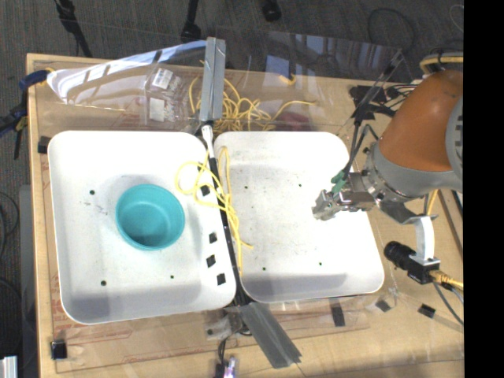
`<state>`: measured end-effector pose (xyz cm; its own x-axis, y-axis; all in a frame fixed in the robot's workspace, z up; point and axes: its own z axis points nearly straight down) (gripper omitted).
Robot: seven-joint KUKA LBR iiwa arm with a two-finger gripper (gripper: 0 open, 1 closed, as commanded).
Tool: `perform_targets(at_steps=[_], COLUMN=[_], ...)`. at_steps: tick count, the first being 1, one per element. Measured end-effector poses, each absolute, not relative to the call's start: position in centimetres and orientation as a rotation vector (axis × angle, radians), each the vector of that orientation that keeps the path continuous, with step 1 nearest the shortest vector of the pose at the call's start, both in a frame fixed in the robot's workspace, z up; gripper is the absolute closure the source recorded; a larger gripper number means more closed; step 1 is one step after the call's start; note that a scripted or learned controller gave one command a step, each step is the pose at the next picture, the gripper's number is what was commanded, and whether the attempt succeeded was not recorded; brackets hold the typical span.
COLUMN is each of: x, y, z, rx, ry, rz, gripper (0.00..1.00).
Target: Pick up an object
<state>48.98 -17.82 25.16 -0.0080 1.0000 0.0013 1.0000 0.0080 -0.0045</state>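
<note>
A teal bowl [150, 216] sits upright in the left bin [71, 274], near its middle. My gripper [325, 205] hangs over the right bin [283, 282], toward that bin's right side, far from the bowl. Nothing shows between its fingers. The grey arm with its orange band reaches in from the right edge.
Yellow cables [206, 181] loop over the divider between the two bins and trail behind them. A clear plastic sheet [126, 85] lies behind the left bin. Small black clips [213, 250] line the left bin's right wall.
</note>
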Motion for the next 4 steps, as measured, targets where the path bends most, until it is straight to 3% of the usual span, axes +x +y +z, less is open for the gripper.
perform_targets(at_steps=[1,2,3,4], x=[47.6,47.7,47.6,47.6], y=[-16.6,-19.0,-17.6,-18.7], z=[17.9,18.4,16.1,9.1], rx=[-2.739,-2.853,-3.061,-3.107], ry=[-1.527,-1.309,-0.676,-0.417], rz=[0.006,0.004,0.007,0.007], gripper=[0.0,0.0,0.0,0.0])
